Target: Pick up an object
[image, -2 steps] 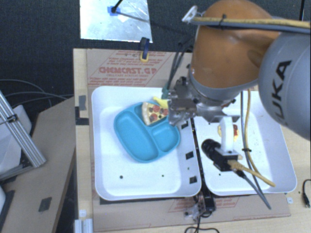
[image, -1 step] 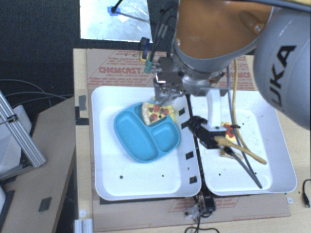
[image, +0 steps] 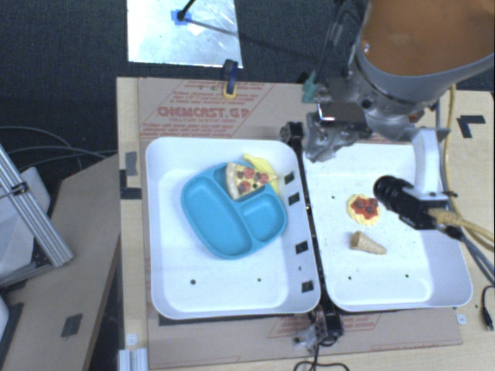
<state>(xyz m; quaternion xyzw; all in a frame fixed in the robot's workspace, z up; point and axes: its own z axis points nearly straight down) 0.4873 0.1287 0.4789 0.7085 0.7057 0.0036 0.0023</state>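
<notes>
Gripper (image: pixel 323 147) low over back left corner of right bin (image: pixel 402 300), close to the divider between bins. Open or closed: cannot tell from this angle. Nothing seen clamped.

Right bin, 2 loose things:
- 1 round mini pizza (image: pixel 363 209) with red toppings, mid-bin, in front of and to the right of gripper, clearly apart from it.
- 1 tan cone (image: pixel 367 243), lying on its side just in front of the mini pizza, not touching it, further from gripper.

Left bin (image: pixel 178 284), 3 things:
- 1 blue divided plate (image: pixel 224 222), centre of bin.
- 1 pizza slice (image: pixel 246 180) resting on plate's back edge.
- 1 yellow piece (image: pixel 263 165) tucked just behind the slice, partly hidden, kind unclear.

All left-bin things across the divider from gripper, apart from it.
</notes>
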